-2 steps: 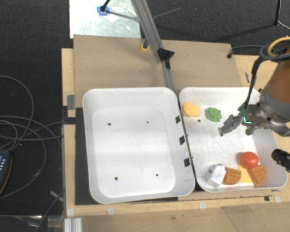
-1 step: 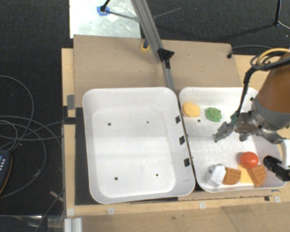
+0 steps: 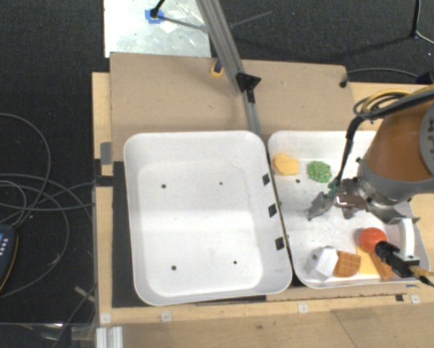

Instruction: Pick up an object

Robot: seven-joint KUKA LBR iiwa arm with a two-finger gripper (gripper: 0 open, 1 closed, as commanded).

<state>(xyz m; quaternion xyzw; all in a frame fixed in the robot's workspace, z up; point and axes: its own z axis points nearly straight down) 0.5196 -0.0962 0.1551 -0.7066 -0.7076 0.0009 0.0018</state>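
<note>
Bench [image 3: 166, 93], brown-topped, carries two shallow white bins side by side. The L bin [image 3: 195, 216] is the wider one, w/ a few small dark dots on its floor. The R bin [image 3: 303, 227] touches it along the shared edge, where black clips sit. Arm [image 3: 401, 147] comes in from the right, grey w/ an orange band, and hangs over the R bin's right half. A grey pole [image 3: 224, 35] slants down from the top toward the gap btwn the bins. The gripper [image 3: 319, 207] is low over bare bin floor near the middle of the R bin, apart from every obj; can't tell whether it is released or clenched, and nothing shows in its grasp. All objs lie in the R bin. A white lump [image 3: 322, 262] sits at the near edge, touching a tan waffle-textured piece [image 3: 348, 264] on its right. A rounded yellow lump [image 3: 286, 165] sits at the far-left corner, w/ a bumpy green ball [image 3: 319, 171] just beside it. A smooth red ball [image 3: 371, 236] lies just above the waffle piece, under the arm's wrist.
</note>
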